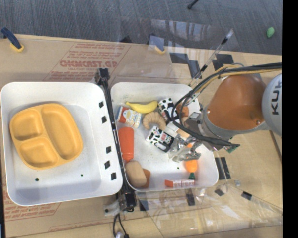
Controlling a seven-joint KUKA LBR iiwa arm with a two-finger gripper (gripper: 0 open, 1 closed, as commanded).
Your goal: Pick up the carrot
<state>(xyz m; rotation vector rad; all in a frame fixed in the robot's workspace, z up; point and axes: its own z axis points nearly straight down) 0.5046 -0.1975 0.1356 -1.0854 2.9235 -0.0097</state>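
The carrot [190, 166], a short orange piece with a greenish top, lies in the right bin [139, 89] near its front right corner. My gripper [183, 152] hangs low over the bin, just up and left of the carrot, with its tip close to or touching the carrot's top end. The grey wrist and the orange band [236, 103] cover the bin's right side. Cables run from the wrist across the bin.
Also in the right bin are a long orange-red cylinder [126, 144], a banana [142, 106], a croissant [154, 119], a black-and-white patterned block [160, 139], a potato-like lump [135, 173] and a flat red stick [179, 183]. The left bin [20, 192] holds a yellow divided plate [45, 135].
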